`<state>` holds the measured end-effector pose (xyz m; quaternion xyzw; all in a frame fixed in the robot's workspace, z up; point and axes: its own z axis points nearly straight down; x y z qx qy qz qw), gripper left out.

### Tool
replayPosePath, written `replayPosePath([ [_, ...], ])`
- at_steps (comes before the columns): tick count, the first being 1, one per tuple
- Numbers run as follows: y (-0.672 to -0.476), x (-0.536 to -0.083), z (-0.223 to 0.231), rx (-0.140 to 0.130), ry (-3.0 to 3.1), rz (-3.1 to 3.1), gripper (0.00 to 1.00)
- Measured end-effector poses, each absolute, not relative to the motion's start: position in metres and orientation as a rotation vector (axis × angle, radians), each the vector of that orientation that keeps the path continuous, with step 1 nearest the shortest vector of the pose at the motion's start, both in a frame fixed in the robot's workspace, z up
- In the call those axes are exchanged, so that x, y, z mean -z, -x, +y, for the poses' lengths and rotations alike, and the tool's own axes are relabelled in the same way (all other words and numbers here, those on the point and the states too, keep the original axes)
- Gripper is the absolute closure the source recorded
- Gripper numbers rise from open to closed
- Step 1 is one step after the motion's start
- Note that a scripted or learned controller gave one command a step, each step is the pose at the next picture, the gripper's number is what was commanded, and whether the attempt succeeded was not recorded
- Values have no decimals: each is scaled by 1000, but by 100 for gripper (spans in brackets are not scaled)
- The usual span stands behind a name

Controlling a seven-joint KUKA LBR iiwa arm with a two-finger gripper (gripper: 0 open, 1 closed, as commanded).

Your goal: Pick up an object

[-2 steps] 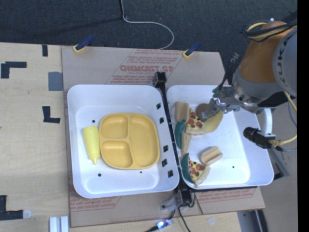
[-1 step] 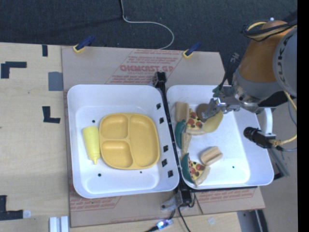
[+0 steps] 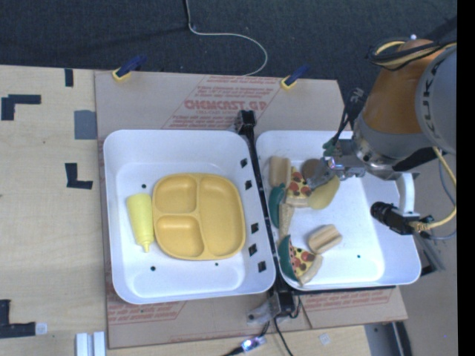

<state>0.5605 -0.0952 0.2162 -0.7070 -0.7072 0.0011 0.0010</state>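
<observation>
- Toy food is lying clustered in the right bin (image 3: 401,273), crowding its left wall and far-left corner: a tan bread piece (image 3: 278,170) is sitting near the far-left corner, a pizza slice (image 3: 298,187) just beside it, and a teal piece (image 3: 276,205) is hugging the left wall.
- A yellow potato-shaped piece (image 3: 324,193) is resting just right of the pizza slice, directly under the gripper (image 3: 332,167).
- The gripper is hanging over the far-left part of the right bin, reaching in from the right; I cannot tell how far the fingers are parted or whether they are touching anything.
- A small bread roll (image 3: 323,238) is lying near the bin's middle, apart from the far cluster.
- A second pizza slice (image 3: 300,262) is sitting in the near-left corner, against the left wall.
- The right half of the right bin is offering open floor.
- In the left bin (image 3: 122,143), a yellow divided plate (image 3: 199,216) is taking up the middle, and a yellow bottle (image 3: 140,220) is lying just beside its left edge.
</observation>
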Motion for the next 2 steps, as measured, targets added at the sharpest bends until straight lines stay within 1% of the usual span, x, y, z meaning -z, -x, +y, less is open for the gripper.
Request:
replayPosePath([
  [1,-554,-220,-101,-2,2220,-2221,100],
  [2,-559,-214,-92,-3,2219,-2222,100],
])
